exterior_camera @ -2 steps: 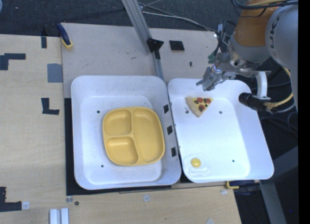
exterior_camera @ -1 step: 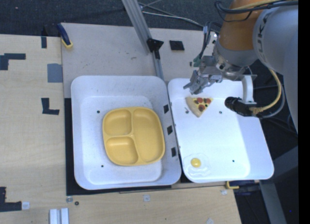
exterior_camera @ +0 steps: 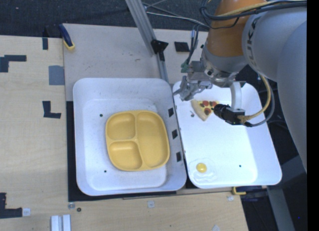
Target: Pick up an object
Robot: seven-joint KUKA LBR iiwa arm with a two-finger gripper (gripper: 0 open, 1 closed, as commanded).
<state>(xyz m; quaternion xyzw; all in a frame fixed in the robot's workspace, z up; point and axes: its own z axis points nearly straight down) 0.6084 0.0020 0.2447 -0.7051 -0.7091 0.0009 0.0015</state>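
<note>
Pizza slice [exterior_camera: 203, 109] beside lowered hand [exterior_camera: 188, 91]

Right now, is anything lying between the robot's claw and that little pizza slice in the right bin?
Nothing visible does. The gripper hangs over the far left corner of the right bin, and the pizza slice lies just beside it on bare white floor. The fried egg sits well away, at the near edge.

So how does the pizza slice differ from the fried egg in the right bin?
The pizza slice is a tan wedge with red toppings; the fried egg is a white blob with a round yellow yolk. The pizza slice lies at the bin's far end, just below the gripper; the fried egg lies alone at the near edge. Both lie flat in the right bin.
</note>
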